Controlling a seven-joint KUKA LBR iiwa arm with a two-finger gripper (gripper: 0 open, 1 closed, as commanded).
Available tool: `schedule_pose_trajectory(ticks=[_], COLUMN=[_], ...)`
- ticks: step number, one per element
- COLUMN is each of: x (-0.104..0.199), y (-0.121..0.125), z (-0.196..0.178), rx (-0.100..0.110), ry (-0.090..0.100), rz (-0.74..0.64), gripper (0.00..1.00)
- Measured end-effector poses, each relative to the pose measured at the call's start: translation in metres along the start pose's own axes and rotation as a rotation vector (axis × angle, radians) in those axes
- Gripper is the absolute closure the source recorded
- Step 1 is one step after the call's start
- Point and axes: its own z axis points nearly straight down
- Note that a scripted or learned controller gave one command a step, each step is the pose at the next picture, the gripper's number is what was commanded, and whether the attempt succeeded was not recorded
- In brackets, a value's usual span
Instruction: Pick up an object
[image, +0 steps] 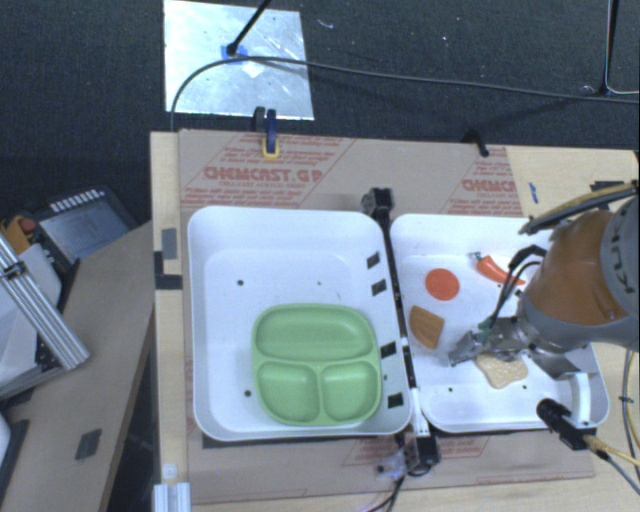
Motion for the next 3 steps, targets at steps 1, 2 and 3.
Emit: schedule_pose_trajectory(ticks=[1, 2, 3], x=[-0.003, -0.002, 0.006], y=[0.003, 0.008, 0.008], z=[-0.012, -0.056, -0.103], rx=[-0.011, -0.001, -0.003], ry=[-0.008, -0.001, -0.001], rz=[0.002, -0.003, -0.004], gripper=[1.00, 1.00, 1.00])
